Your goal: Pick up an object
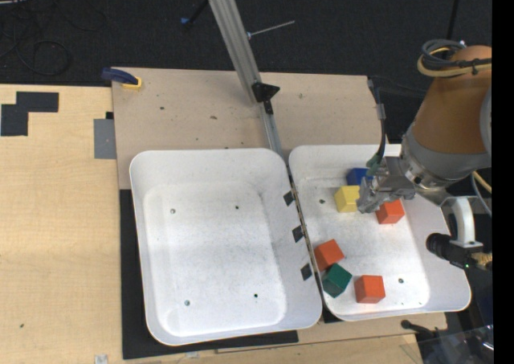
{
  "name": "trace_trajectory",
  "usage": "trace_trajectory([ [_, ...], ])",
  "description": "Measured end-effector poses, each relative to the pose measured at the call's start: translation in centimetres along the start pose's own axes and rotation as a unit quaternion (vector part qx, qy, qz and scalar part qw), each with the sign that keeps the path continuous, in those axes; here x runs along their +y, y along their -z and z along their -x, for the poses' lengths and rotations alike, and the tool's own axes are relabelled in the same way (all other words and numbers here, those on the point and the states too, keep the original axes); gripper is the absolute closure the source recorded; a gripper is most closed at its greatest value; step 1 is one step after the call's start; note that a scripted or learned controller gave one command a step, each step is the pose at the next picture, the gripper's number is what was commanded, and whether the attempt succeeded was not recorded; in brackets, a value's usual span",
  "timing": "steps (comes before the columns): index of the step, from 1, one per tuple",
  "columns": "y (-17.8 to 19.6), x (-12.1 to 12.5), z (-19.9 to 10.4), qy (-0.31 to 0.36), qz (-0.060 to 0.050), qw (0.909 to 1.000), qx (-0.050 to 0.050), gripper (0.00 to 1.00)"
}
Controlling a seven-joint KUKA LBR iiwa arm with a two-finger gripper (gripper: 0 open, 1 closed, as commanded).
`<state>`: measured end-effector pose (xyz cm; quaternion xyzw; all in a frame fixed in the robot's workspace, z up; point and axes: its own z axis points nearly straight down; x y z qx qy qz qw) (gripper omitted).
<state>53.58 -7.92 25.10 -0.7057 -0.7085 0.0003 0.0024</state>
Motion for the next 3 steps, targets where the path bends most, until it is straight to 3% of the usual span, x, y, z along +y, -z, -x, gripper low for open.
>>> trace_trajectory([
  [3,-2.0,-1.3,-15.2,0.0,-0.001,1.0,-0.001,1.0],
])
